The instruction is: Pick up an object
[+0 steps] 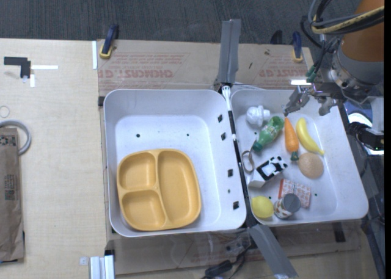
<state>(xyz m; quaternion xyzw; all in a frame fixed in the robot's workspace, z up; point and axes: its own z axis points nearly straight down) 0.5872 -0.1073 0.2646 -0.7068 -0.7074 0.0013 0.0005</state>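
- The grey two-finger gripper (303, 98) hangs over the far end of the right-hand white bin (349, 207), fingers spread with nothing between them.
- Just below it toward the camera lie the orange plastic carrot (291, 138) and the yellow plastic banana (308, 136), side by side, long axes running near to far.
- The green bottle (267, 134) and white knobbly toy (257, 115) lie to their left.
- I judge the carrot the closest pick; neighbours crowd it.

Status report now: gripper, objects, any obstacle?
Gripper above right bin, nothing held. Carrot and banana just below. Green bottle crowds beside them.
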